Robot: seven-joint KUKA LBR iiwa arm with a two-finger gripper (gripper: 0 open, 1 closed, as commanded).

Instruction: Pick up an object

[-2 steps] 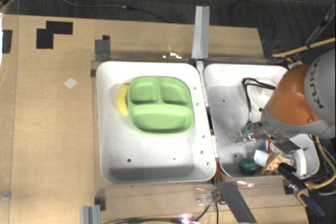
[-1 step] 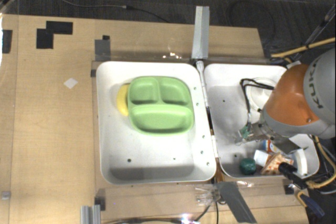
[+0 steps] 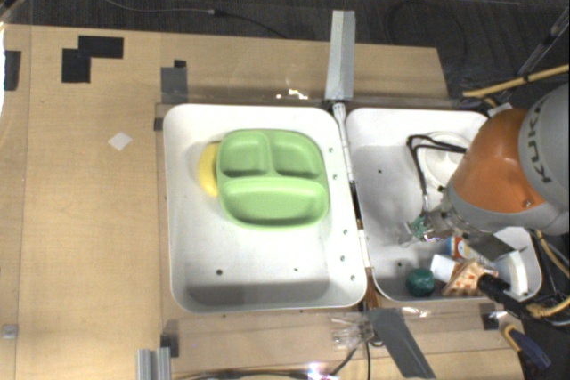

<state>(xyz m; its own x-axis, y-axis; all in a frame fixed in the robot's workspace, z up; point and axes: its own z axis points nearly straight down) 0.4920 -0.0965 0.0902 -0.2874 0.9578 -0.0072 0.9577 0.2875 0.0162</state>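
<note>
The arm comes in from the right, its orange band (image 3: 494,169) over the right bin (image 3: 383,182). My gripper (image 3: 430,229) hangs low in that bin's near right part, its wrist body blocking the tips. Just below it lie a dark green ball (image 3: 420,282), a white and blue piece (image 3: 443,265) and an orange patterned piece (image 3: 463,278). In the left bin (image 3: 258,271) a green divided tray (image 3: 270,176) rests upside-up with a yellow object (image 3: 207,170) tucked partly under its left edge.
A black cable (image 3: 427,142) loops over a white object at the back of the right bin. A metal post (image 3: 340,53) stands behind the wall between the bins. Wood bench surface (image 3: 80,218) stretches to the left.
</note>
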